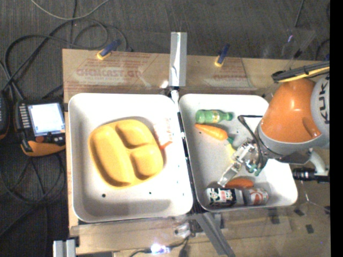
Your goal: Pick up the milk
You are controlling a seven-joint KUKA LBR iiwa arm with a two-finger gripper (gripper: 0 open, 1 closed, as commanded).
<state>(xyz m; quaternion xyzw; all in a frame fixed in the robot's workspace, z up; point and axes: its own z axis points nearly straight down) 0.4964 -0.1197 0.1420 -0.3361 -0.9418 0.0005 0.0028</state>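
The milk point(221, 196) is a small dark carton with a white label, lying on its side at the front edge of the right bin point(278, 194). My gripper point(231, 171) hangs over the right bin's middle, its tip pointing down and to the left, just above and to the right of the carton. Its tip is a short way from the carton, and nothing shows in its grasp. The grey arm with its orange band point(292, 116) reaches in from the right.
A red-orange sausage-like item point(239, 183) and a can point(258, 197) lie beside the milk. A green bottle point(213, 115) and a carrot point(211, 132) lie at the right bin's back. The left bin point(80, 197) holds a yellow divided plate point(126, 151).
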